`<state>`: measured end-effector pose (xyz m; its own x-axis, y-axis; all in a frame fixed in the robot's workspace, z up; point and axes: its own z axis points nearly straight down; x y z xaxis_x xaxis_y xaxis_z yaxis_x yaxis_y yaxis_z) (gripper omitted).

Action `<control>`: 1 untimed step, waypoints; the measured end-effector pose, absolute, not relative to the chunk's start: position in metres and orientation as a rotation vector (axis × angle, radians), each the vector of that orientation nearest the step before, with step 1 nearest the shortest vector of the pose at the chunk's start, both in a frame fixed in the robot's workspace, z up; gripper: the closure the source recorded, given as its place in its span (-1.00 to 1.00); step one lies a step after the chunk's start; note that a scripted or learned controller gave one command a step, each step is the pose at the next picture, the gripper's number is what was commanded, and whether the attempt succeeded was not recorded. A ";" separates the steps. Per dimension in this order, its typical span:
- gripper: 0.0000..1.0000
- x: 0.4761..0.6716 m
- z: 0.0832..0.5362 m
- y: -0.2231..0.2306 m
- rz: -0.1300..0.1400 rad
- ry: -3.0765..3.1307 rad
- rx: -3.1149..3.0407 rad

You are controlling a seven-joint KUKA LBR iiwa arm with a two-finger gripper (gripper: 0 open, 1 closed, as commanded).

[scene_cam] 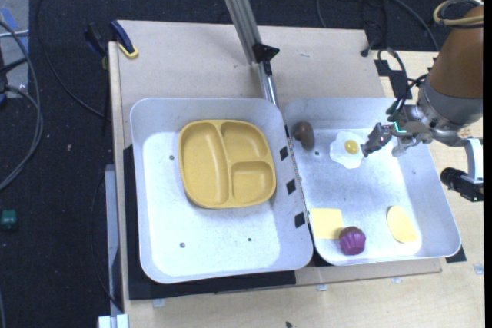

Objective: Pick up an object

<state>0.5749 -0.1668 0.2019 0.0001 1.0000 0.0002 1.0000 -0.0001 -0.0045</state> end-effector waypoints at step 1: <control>-1.00 0.576 0.204 -0.167 0.001 -2.223 -2.221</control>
